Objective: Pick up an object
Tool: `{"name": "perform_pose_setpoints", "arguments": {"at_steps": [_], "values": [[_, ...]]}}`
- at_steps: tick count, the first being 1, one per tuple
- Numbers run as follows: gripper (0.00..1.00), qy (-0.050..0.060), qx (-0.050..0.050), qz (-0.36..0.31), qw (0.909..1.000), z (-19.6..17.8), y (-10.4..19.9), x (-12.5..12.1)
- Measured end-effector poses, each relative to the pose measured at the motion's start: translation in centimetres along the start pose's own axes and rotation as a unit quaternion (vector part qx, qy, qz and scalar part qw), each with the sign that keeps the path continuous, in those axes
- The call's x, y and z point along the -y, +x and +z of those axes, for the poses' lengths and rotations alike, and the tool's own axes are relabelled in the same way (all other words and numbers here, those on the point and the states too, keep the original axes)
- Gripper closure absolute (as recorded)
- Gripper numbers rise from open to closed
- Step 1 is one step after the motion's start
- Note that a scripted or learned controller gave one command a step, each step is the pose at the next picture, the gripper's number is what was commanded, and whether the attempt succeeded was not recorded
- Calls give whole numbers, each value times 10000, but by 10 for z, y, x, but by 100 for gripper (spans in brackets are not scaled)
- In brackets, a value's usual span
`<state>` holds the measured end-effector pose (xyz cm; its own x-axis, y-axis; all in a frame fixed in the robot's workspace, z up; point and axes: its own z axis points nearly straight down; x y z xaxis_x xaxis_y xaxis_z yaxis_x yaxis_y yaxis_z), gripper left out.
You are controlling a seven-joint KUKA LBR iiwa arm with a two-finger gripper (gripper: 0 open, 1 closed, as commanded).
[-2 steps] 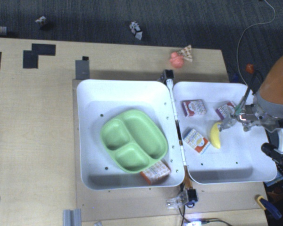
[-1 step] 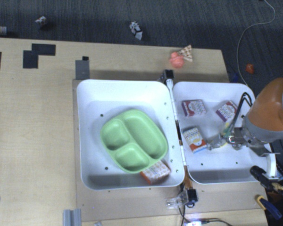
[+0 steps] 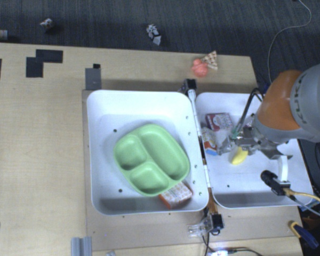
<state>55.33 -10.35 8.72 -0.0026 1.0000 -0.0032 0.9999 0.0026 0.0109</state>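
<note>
No label text can be read on red-white packet [image 3: 218,121], 11 o'clock of gripper [image 3: 239,143]; finger state cannot be told, yellow object [image 3: 237,156] partly hidden.

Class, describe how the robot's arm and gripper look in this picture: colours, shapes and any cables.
The arm is a thick, rounded grey tube with an orange band above the wrist. Its gripper is a small dark metal block. A thin black cable runs along the wrist.

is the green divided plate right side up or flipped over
Right side up. The green divided plate lies in the left bin with its three hollow compartments facing the camera. A small orange-and-white packet sits against its lower edge.
</note>
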Motion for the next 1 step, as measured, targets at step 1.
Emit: {"name": "perform_pose_setpoints", "arguments": {"at_steps": [1], "values": [[100,-24,2,-9,10000,-11,0,-2]]}}
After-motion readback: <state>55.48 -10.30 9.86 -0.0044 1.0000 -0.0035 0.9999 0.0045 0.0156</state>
